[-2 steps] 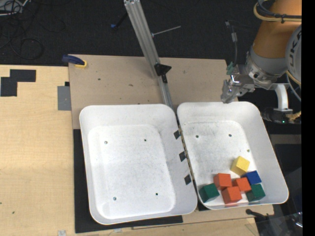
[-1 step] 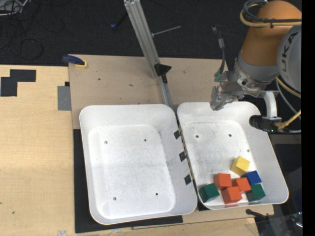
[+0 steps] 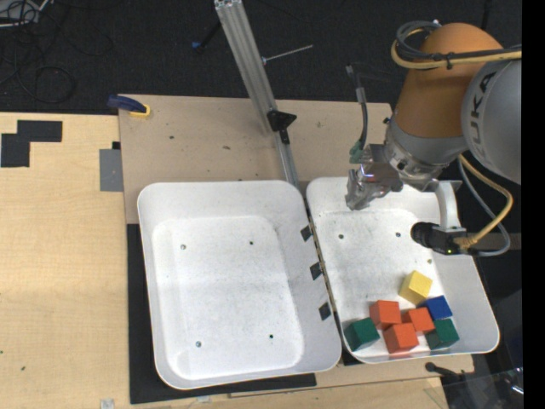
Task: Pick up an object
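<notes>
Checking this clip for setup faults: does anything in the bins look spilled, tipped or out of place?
Nothing stands out. The blocks sit bunched in the near corner of the right bin, all inside its rim, some tilted against each other. The left bin sits level beside it. The gripper hangs over the right bin's far end, away from the blocks.

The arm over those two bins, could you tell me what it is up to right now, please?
The arm's gripper hangs over the far end of the right bin, holding nothing. The blocks it could pick from sit clustered in that bin's near corner: orange, green, blue and a yellow one. They lie well apart from the gripper, so no pick has been made yet. The left bin lies beside it.
</notes>
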`<action>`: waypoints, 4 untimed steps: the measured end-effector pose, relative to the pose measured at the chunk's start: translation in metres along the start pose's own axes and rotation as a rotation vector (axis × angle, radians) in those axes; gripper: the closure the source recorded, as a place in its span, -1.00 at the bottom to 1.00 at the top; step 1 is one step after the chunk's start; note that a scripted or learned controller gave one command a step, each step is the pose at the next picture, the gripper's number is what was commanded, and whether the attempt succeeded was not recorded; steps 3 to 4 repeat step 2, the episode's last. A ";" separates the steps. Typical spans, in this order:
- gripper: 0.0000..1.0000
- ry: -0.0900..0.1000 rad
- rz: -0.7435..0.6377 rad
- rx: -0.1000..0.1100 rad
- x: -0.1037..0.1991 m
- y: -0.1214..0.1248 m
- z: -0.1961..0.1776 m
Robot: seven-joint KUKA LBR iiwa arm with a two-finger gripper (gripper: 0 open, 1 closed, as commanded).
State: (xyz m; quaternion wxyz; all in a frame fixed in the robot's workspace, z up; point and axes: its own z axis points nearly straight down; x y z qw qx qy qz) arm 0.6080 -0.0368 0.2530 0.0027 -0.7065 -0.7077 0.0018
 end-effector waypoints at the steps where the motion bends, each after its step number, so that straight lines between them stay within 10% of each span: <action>1: 1.00 0.001 -0.002 0.001 0.046 -0.029 0.017; 2: 1.00 0.001 -0.002 0.000 0.098 -0.042 0.028; 4: 1.00 0.001 -0.002 0.000 0.098 -0.042 0.028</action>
